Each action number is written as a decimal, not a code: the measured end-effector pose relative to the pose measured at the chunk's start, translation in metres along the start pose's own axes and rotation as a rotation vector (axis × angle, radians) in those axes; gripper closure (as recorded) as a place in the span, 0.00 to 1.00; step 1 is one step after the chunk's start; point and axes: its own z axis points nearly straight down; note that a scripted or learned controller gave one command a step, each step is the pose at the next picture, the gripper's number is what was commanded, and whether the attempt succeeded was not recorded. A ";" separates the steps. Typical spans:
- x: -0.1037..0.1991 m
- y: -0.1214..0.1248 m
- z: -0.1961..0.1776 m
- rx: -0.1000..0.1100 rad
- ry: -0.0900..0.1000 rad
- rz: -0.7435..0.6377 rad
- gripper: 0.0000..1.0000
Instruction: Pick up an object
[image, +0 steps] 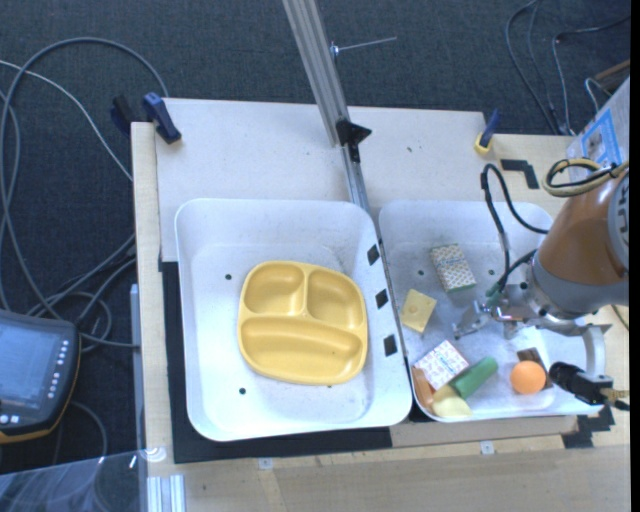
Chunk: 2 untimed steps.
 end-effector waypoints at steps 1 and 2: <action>0.000 0.002 -0.014 -0.008 -0.002 -0.001 1.00; -0.003 0.008 -0.078 -0.015 -0.005 -0.001 1.00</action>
